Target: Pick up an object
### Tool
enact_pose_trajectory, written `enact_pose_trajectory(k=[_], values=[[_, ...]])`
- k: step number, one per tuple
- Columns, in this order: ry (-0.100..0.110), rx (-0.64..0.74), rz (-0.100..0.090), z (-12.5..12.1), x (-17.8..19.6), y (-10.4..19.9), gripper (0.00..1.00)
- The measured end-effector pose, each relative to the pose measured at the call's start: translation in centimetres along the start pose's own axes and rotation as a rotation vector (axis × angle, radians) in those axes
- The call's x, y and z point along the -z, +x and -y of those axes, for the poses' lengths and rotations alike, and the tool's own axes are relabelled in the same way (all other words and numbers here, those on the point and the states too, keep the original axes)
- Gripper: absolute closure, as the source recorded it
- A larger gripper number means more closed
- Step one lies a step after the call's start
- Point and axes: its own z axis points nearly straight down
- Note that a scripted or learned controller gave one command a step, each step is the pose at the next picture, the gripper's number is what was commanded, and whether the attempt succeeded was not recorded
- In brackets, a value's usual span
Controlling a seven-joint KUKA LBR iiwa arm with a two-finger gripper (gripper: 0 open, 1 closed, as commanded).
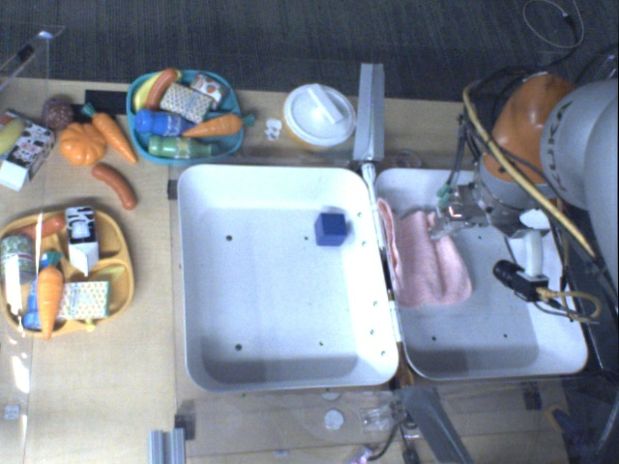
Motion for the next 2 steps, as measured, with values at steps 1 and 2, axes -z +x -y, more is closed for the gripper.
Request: enact_pose_trajectory(k=[1, 2], values=[[0.014, 0.257, -0.004, -0.4, 8.1, 1.1, 1.0], [0.012, 0.636, -0.007, -5.6, 7.2, 2.9, 1.0]])
